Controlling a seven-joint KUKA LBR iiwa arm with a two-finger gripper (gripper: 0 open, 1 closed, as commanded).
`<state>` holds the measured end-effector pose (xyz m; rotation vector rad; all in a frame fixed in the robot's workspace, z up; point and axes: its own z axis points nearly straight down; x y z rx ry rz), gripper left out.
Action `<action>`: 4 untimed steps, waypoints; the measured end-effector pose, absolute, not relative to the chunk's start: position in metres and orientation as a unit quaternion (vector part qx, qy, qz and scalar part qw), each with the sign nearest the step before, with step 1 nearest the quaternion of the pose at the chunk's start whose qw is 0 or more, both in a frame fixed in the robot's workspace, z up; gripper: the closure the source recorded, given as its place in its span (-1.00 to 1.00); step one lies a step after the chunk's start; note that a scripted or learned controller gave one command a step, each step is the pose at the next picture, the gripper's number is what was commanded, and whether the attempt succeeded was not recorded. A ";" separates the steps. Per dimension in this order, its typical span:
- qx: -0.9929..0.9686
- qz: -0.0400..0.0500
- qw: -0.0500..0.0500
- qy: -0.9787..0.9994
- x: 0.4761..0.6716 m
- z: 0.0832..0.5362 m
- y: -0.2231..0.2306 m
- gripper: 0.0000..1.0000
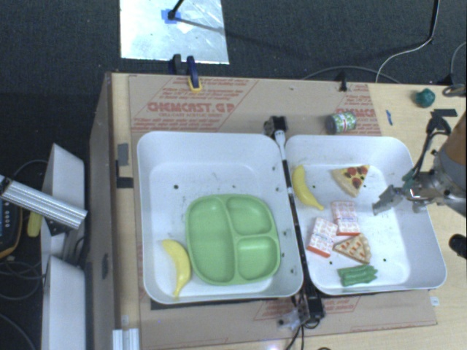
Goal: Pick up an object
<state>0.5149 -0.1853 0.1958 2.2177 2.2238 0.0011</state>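
though its opening is unreadable — gripper (387,201) above the right bin (408,272), near the pizza slice (352,178)

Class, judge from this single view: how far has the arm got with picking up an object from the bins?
Done: nothing looks lifted; the pizza slice, banana, cracker packets and green beans all lie on the right bin floor. In hand: the gripper is over that bin's right side, with nothing visible between its fingers. Left: descend, grasp one item, and lift.
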 end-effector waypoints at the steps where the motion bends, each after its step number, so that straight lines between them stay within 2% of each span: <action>1: 0.706 0.003 0.004 0.708 0.566 0.089 -0.158 -1.00; 2: 0.705 0.002 0.003 0.709 0.645 0.087 -0.159 -1.00; 3: 0.705 0.001 0.002 0.709 0.670 0.086 -0.162 -1.00; 4: 0.706 0.001 0.002 0.708 0.639 0.087 -0.139 -1.00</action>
